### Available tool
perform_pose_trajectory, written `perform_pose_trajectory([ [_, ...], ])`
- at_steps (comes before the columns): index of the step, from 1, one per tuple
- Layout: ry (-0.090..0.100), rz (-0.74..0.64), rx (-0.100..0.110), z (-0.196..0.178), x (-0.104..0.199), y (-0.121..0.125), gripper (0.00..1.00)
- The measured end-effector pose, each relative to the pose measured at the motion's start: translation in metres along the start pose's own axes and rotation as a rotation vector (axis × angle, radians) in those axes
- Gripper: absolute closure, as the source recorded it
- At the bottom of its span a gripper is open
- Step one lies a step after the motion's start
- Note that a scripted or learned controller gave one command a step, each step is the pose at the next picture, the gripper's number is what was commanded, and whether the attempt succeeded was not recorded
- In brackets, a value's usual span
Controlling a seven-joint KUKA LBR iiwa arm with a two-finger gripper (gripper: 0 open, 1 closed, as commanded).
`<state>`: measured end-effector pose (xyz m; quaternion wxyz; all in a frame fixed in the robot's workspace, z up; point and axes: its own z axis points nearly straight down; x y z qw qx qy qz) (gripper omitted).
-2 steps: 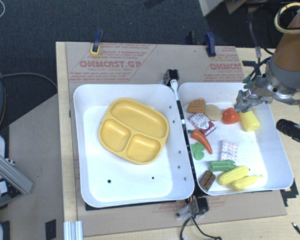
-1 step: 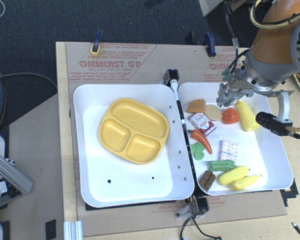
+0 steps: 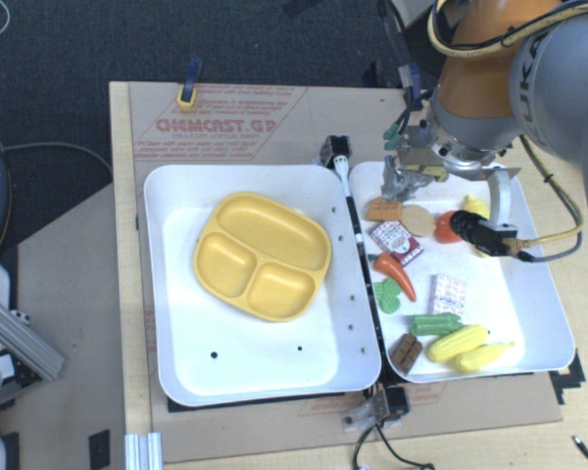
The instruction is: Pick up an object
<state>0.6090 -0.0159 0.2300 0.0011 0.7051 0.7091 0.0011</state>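
Note:
My gripper (image 3: 404,186) hangs over the far left corner of the right bin (image 3: 539,292), open, with nothing between its fingers. Just below its tips lie a brown bread-like piece (image 3: 381,210) and a tan piece (image 3: 417,221). Nearby are a red-and-white packet (image 3: 396,242), a red chili pepper (image 3: 398,275) and a red tomato (image 3: 445,228). Further toward the front lie a pink-and-white packet (image 3: 448,293), a green vegetable (image 3: 436,324), a corn cob (image 3: 457,342), a yellow banana-like piece (image 3: 486,356) and a brown block (image 3: 406,352).
The left bin (image 3: 176,360) holds a yellow divided plate (image 3: 263,256). A small green item (image 3: 387,302) lies by the divider between the bins. A yellow piece (image 3: 476,206) sits behind the wrist. The arm covers the right bin's far right corner.

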Motion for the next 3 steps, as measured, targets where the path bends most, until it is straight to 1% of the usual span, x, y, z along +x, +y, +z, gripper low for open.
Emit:
perform_pose_trajectory([
  [1, 0.001, 0.0, -0.001, -0.006, 0.051, 0.015, 1.0],
  [2, 0.001, 0.0, 0.001, -0.003, 0.101, 0.013, 1.0],
  [3, 0.0, 0.004, 0.0, -0.002, 0.105, 0.026, 1.0],
])
